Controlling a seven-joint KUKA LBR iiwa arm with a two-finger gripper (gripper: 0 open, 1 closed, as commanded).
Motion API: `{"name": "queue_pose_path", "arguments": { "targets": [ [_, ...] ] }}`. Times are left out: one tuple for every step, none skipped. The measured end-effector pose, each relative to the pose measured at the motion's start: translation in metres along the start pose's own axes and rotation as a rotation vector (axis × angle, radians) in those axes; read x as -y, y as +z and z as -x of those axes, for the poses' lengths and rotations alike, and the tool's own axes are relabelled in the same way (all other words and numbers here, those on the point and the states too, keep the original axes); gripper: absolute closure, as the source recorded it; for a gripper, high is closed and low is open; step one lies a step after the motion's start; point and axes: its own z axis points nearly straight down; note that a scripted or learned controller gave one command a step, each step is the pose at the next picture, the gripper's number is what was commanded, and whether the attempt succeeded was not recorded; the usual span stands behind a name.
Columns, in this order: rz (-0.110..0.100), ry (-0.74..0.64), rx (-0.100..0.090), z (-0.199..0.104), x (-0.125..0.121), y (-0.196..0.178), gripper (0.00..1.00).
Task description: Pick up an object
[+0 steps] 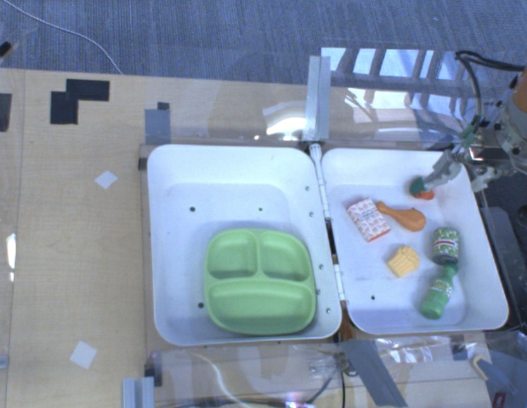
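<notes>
The gripper [429, 185] reaches down to a small green and orange toy [419, 189] in the right bin [493, 308]; I cannot tell its state. No lift shows yet, so the pick looks undone.

Toys [403, 236] crowding right bin [359, 304], left bin [174, 219] roomy around plate [260, 281]

The desk [68, 253] is light brown wood. Two white bins sit on it side by side, touching in the middle. The left bin [174, 185] is near the middle of the desk, and the right bin [365, 296] is beside it. Black shapes [76, 99] and small pale squares [105, 178] mark the desk on the left.
</notes>
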Motion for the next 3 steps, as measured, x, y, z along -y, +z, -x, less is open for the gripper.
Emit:
{"name": "queue_pose_path", "arguments": {
  "targets": [
    [-0.001,0.413,-0.001,-0.025,-0.014,0.097,0.0],
    [0.017,0.481,-0.004,-0.061,-0.005,0.181,0.0],
    [0.017,0.481,-0.004,-0.061,-0.005,0.182,0.0]
  ]
}}
